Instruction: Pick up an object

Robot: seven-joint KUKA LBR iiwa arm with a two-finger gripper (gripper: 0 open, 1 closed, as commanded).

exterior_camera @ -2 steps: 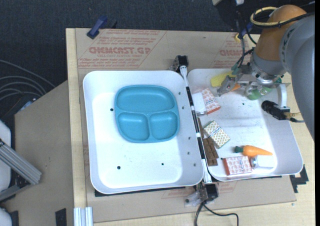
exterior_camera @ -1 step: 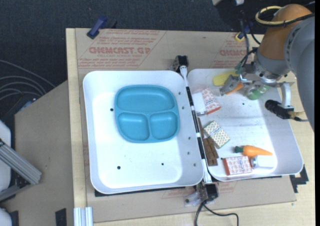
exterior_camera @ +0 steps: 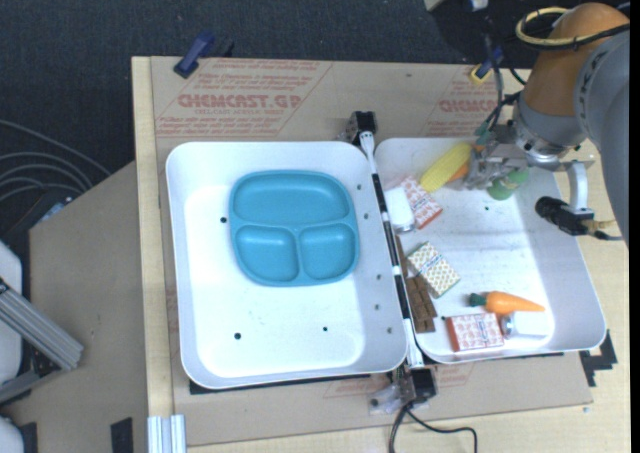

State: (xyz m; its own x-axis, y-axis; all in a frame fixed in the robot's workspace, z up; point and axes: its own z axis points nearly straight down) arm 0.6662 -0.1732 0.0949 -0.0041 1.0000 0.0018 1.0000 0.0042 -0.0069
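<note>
Nearest me, I see a carrot (exterior_camera: 513, 301) by the right bin's (exterior_camera: 560, 251) 6 o'clock rim, open floor behind it. At 12 o'clock, my claw (exterior_camera: 492, 167) sits beside a yellow corn (exterior_camera: 444, 167); I cannot tell its opening.

The right bin (exterior_camera: 570, 271) has open floor in its middle; a corn cob (exterior_camera: 445, 168), small boxes (exterior_camera: 433, 266) and a carrot (exterior_camera: 510, 301) crowd its edges.
</note>
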